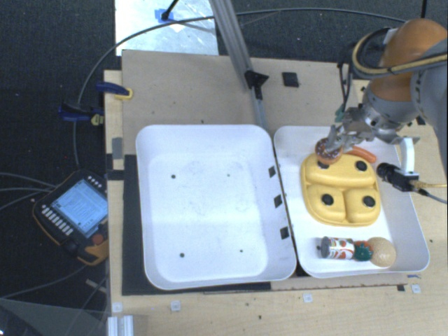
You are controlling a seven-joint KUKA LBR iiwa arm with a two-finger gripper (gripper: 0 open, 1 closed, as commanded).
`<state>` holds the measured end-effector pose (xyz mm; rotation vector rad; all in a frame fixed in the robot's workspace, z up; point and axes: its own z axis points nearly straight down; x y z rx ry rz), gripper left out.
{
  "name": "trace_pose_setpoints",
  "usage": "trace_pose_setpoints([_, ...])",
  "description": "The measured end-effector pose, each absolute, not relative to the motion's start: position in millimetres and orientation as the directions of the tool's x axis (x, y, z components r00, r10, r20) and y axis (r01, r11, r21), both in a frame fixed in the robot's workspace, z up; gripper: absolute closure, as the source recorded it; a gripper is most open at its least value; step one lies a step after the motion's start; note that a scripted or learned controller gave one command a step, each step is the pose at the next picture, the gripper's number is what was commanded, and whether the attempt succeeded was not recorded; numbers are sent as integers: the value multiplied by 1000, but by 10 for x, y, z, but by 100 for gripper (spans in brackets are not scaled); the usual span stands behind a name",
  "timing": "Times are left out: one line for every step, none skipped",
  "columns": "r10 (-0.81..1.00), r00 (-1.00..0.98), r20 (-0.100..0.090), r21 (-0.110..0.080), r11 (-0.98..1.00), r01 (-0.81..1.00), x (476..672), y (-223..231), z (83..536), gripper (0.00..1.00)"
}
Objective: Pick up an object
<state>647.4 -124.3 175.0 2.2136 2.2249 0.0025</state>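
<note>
Down at six o'clock in the right bin (404, 219), three small things lie in a row: a little can (336, 248) on its side, a green ball (362, 253) and a tan egg shape (381, 251). They touch or nearly touch. The can's long side runs from nine to three o'clock.

My end effector (333, 145) is at the far end of this bin, well apart from that row. It hangs over the eleven o'clock corner of a big yellow lump (341, 187) with dark dots on it. The lump is the closest thing to me. Most of it lies toward my five o'clock. It looks about as wide as it is long, so I think it may be too broad to pinch across the middle. An edge looks like the better try.

A thin orange thing (362, 153) lies just beside me at three o'clock, along the lump's top edge.

I cannot tell if my end effector is released or clenched, or if it grasps anything.

The bin floor is smooth and white. The wall at twelve o'clock is near, so room is tight there. The left bin (203, 208) sits at nine o'clock on the worktop (189, 89).
</note>
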Motion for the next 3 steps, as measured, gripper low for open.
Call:
trace_pose_setpoints([1000,-7,0,7,7,1000,6484,-1166,2224,100])
trace_pose_setpoints([1000,-6,-1,7,6,1000,6499,-1165,2644,100])
trace_pose_setpoints([1000,-9,1,0,9,1000,6361,-655,2508,100])
